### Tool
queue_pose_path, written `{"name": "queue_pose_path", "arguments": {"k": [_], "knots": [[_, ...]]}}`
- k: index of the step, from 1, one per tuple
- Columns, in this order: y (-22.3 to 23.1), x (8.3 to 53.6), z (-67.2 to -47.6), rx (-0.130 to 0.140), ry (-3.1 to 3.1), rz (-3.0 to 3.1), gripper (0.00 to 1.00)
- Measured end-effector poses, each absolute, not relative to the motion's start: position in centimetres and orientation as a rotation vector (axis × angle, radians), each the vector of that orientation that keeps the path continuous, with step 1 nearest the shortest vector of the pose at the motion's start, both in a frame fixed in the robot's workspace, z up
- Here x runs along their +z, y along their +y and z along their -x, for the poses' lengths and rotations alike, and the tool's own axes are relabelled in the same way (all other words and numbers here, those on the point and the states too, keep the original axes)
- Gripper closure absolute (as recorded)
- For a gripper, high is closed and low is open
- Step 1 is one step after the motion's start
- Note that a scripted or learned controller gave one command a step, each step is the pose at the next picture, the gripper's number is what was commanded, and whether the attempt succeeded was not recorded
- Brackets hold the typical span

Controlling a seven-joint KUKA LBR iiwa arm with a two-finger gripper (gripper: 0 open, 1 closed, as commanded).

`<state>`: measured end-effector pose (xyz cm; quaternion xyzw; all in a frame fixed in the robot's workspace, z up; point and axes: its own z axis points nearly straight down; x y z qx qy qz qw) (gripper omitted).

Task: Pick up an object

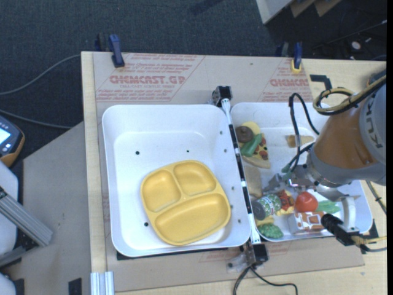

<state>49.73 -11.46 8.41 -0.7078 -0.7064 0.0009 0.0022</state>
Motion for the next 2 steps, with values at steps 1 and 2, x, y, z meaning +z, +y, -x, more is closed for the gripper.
{"name": "queue_pose_path", "arguments": {"k": [1,2], "knots": [[-11.4,9.5,-49.9,-0.001,-2.221,2.223,1.00],[-4.6,19.0,-52.6,-0.016,-2.237,2.216,1.00]]}}
